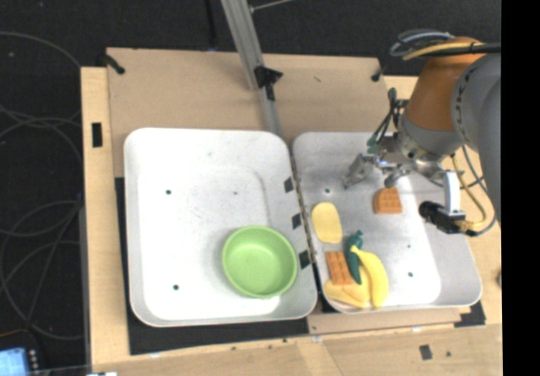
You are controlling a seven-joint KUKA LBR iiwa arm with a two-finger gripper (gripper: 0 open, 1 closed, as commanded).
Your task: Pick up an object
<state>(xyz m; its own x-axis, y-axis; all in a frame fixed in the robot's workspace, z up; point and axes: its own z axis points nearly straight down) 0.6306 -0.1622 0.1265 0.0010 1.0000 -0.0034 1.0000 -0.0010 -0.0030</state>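
1. Objects lie in both bins; going left to right, the left bin holds a green bowl at its near right corner, upright, close to the wall shared with the right bin.
2. Just past that wall, a pale yellow oval piece lies on the right bin's floor.
3. Nearer, at the bin's near left corner, sits a cluster: an orange waffle-like block, a dark green piece, a banana and a yellow wedge, all touching or overlapping.
4. Further right and farther back lies a small orange block, apart from the cluster.
5. The gripper hangs just beyond that block, fingers spread, nothing between them.
6. The arm enters from the right.
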